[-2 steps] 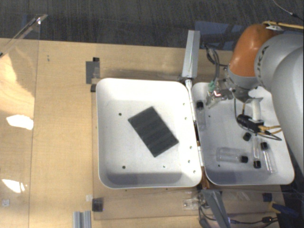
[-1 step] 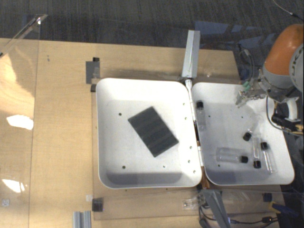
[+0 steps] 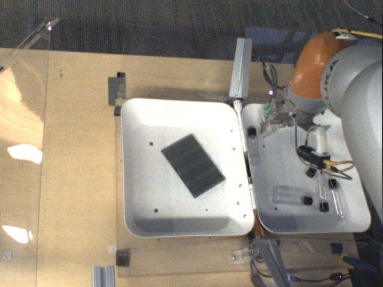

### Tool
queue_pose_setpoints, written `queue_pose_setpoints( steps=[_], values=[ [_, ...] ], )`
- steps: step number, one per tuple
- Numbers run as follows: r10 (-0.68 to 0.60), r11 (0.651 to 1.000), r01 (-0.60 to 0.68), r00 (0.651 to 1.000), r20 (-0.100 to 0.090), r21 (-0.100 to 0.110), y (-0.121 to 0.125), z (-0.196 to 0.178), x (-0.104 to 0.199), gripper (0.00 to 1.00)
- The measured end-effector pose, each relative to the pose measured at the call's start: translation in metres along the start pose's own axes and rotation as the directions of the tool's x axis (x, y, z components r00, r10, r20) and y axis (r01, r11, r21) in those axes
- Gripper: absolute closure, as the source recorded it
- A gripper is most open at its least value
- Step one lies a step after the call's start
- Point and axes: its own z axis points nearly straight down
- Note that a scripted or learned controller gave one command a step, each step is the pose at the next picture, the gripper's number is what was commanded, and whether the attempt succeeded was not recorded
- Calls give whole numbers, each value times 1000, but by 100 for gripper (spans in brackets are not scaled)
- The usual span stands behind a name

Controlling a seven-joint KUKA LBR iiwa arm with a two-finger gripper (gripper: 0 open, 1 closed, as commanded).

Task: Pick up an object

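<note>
Lying unlabelled, dark pad (image 3: 193, 164), left bin (image 3: 137, 220)

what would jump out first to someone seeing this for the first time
The dark flat rectangular pad lying at a slant in the middle of the left bin. Then the big grey arm with its orange band looming over the right bin, which holds small clear tubes with black caps.
</note>
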Motion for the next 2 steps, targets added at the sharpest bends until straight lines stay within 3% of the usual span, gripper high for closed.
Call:
queue_pose_setpoints(
  steps=[1, 2],
  values=[
    [-180, 984, 180, 984, 2, 3, -26, 0, -82, 100],
    [-355, 935, 355, 935, 3, 2, -39, -73, -84, 100]
  ],
)
